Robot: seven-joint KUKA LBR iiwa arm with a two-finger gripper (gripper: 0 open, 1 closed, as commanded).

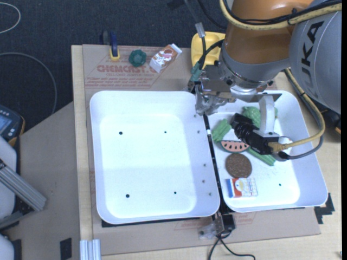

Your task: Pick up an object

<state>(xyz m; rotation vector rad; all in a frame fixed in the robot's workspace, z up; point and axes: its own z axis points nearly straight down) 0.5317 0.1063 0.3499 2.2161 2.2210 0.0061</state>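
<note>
White card (242,187) with red and blue print lies nearest in the right bin (303,191). Beyond it: a brown disc (238,166), a watermelon slice (235,145), then green pieces (221,129). The gripper (209,103) sits at the bin's far left corner, just beside the green pieces and apart from them. Whether it is released or clenched cannot be told. The left bin (108,161) adjoins it.

bright even light, soft shadows, slightly blurry
</note>
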